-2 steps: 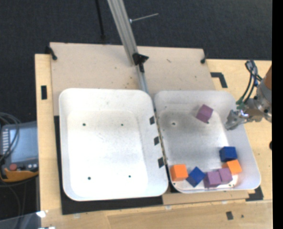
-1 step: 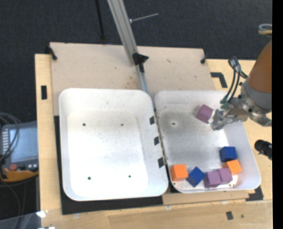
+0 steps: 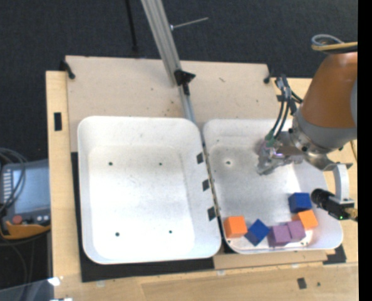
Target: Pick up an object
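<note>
Several small blocks lie along the near edge of the right bin (image 3: 236, 144): an orange block (image 3: 235, 226), a blue block (image 3: 257, 231), two purple blocks (image 3: 286, 234), another orange block (image 3: 308, 219) and a blue block (image 3: 300, 202). My gripper (image 3: 268, 160) hangs over the right bin's middle right, above and behind the blocks, apart from them. No block is between its fingers as far as I can see.
The left bin (image 3: 142, 187) stands beside the right one. A slanted metal rail (image 3: 164, 36) runs from the top down to the gap between the bins. A pendant with cables (image 3: 20, 196) lies at the left edge.
</note>
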